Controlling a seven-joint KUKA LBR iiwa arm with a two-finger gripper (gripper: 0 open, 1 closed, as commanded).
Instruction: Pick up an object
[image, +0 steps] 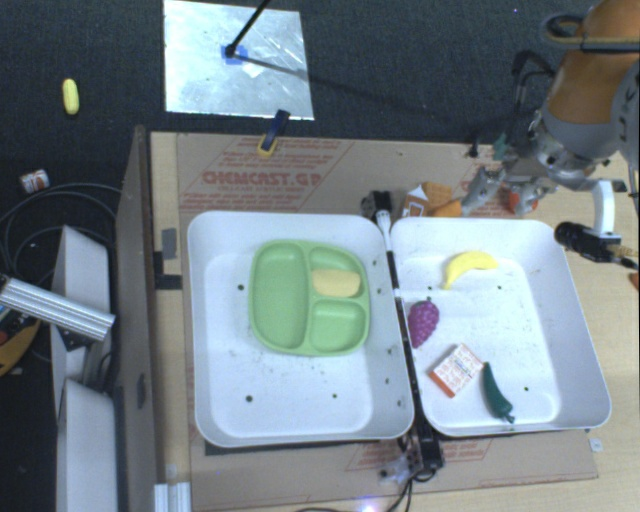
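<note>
Hovering hand (497, 185) (grip state unclear) beyond right bin (570, 300), banana (469, 266), grapes (423, 321), green tray (306, 297) left.

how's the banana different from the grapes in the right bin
The banana is yellow and curved; the grapes are purple and form a rounded bunch. The banana lies nearer the bin's far edge, the grapes close to the wall between the bins. Both lie loose in the right bin.
</note>
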